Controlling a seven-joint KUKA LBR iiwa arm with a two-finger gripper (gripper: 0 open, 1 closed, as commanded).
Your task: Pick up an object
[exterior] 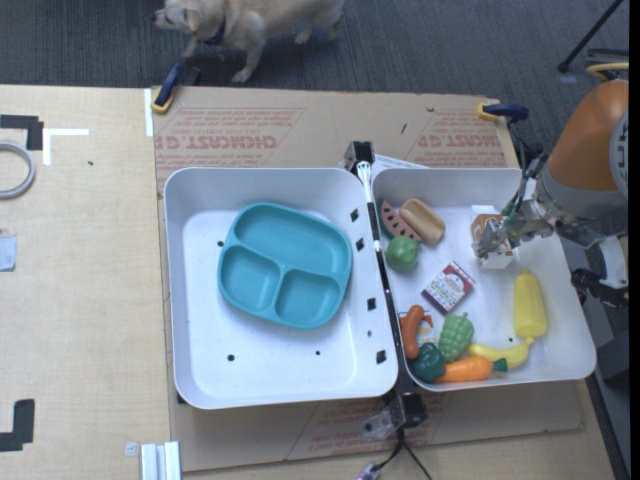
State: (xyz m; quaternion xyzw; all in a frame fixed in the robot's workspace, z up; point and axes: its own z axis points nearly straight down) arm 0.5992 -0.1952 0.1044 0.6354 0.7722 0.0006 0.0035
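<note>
Toy carrot (pixel 463 370) is lying at the right bin's (pixel 565 368) near wall, well below my end effector (pixel 497 238). I am hovering over a small brownish object (pixel 487 230) directly beneath it; whether it is gripped, I cannot tell.

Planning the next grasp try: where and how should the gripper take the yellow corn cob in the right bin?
Grip the corn cob across its middle, coming straight down from above. It lies flat and lengthwise on the right bin floor, so its narrow width suits the fingers. Its sides look free; only its lower end nears the banana.
</note>
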